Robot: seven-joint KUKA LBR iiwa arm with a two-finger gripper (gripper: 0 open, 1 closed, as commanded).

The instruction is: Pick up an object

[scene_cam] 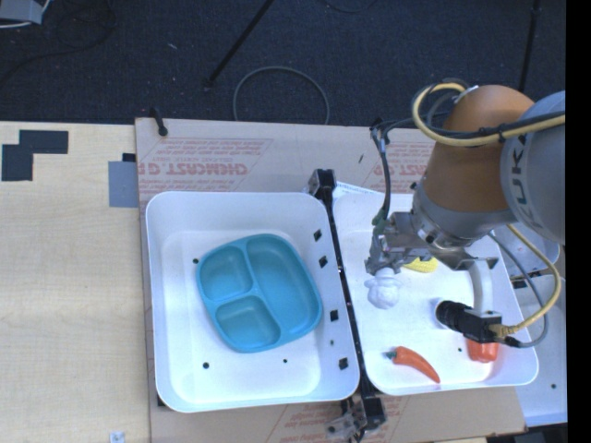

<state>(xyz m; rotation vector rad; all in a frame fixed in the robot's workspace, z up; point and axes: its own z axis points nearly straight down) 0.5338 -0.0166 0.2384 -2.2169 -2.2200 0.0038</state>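
Note:
My gripper (pixel 382 268) hangs low over the left part of the right bin (pixel 517 377). A small lumpy white object (pixel 383 293) sits right under its tip; whether the two touch is unclear. A yellow object (pixel 424 265) peeks out just to the right of the gripper, mostly hidden by the wrist. An orange carrot-shaped toy (pixel 416 363) lies near the bin's front wall. A red-orange piece (pixel 482 350) lies at the front right, partly covered by the arm's hardware.
The left bin (pixel 175 358) holds a blue divided plate (pixel 259 291) near its middle. A black divider rail (pixel 334 275) runs between the two bins. The arm's bulky orange-banded wrist (pixel 480 146) covers the back of the right bin.

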